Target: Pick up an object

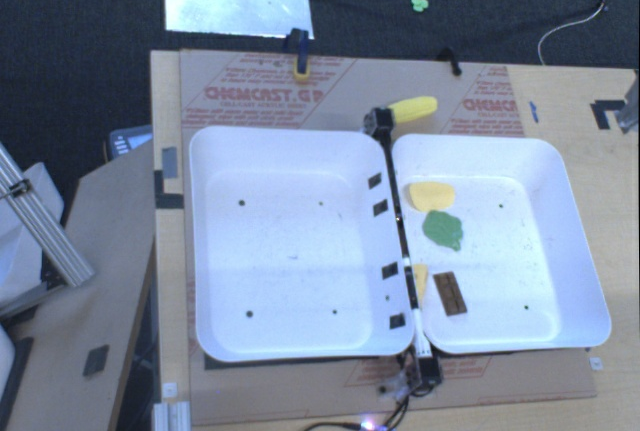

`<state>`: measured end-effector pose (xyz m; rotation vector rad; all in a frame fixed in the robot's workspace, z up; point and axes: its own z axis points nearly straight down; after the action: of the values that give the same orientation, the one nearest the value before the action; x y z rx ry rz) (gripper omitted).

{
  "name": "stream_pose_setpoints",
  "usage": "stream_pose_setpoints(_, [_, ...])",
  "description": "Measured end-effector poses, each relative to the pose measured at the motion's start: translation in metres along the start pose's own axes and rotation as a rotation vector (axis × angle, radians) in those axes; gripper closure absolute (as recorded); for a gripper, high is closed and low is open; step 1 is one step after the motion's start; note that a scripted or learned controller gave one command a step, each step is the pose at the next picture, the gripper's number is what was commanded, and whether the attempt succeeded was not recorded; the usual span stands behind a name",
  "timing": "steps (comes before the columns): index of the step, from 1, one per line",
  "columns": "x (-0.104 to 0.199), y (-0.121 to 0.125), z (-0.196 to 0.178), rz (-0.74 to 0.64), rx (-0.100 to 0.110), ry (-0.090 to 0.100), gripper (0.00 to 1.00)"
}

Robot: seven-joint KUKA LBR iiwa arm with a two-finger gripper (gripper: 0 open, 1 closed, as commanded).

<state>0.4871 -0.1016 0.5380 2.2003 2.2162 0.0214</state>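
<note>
Bench (250, 79), white bins (290, 249), dark carpet (80, 19)

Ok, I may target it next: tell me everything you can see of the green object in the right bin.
The green object is a small, irregular, lumpy blob, matte mid-green, material unclear. It lies flat on the floor of the right bin, near the divider side. Its upper edge sits just below the yellow piece, close or barely touching. The brown block lies apart below it.

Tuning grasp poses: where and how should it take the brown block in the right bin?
Judging by shape: grip the brown block across its short width, mid-length, descending from above. It lies flat and slanted, long sides clear; a yellow piece sits just left, the bin wall beyond.
</note>
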Motion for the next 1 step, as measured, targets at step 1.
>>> stream_pose_setpoints(1, [0.0568,-0.0033,0.1289,-0.002,0.032,0.006,1.0])
